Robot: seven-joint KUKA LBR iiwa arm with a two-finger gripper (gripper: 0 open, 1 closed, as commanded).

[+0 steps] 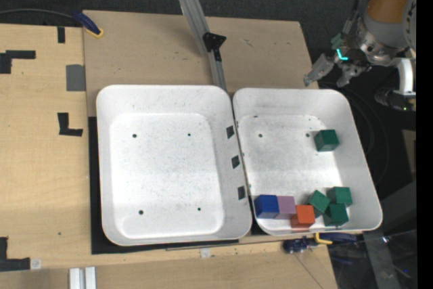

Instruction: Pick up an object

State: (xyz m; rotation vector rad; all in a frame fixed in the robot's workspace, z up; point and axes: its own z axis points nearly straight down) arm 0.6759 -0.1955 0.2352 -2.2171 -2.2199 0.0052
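1. Your claw (330,71) sits at the upper right of the frame, above the rim of the right bin (352,112), with its fingers spread wide and nothing between them.
2. Nearest to it, a lone green block (326,139) lies in the upper right of that bin, well apart from the rest.
3. At the bin's lower edge, a blue block (266,205), purple block (286,205), orange block (304,214) and three more green blocks (330,203) crowd together, some touching.
4. Expect trouble in that cluster: a finger could land on a neighbour or jam against the bin wall and push blocks aside.
5. Even the lone block could skid if your descent is off-centre.
6. You'll find no readable writing or brand marks anywhere.
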